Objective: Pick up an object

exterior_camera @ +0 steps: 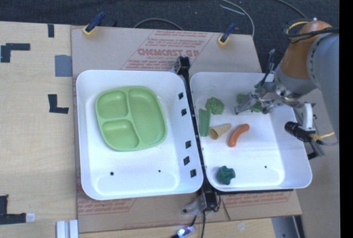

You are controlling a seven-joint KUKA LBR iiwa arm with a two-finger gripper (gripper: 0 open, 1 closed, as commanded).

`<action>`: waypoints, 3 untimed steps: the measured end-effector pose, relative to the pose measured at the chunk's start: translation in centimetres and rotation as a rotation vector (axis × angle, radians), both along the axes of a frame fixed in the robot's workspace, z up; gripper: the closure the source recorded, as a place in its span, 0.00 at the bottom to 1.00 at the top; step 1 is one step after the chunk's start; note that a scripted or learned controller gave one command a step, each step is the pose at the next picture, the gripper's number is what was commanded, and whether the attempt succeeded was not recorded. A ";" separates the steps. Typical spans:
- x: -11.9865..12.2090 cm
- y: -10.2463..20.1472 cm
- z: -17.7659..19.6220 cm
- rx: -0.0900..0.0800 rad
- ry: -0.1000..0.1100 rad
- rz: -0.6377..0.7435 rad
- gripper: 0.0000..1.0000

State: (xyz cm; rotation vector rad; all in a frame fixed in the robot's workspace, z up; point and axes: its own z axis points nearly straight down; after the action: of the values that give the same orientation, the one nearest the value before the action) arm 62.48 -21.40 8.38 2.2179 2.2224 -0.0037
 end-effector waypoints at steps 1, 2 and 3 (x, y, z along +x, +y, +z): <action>0.1 0.0 1.3 -0.002 -0.005 0.001 1.00; 0.8 0.8 6.1 0.003 -0.004 0.000 1.00; 0.7 1.0 12.4 0.002 -0.006 0.000 1.00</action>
State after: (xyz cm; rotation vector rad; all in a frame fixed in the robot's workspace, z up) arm 63.18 -20.37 20.80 2.2155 2.2205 0.0045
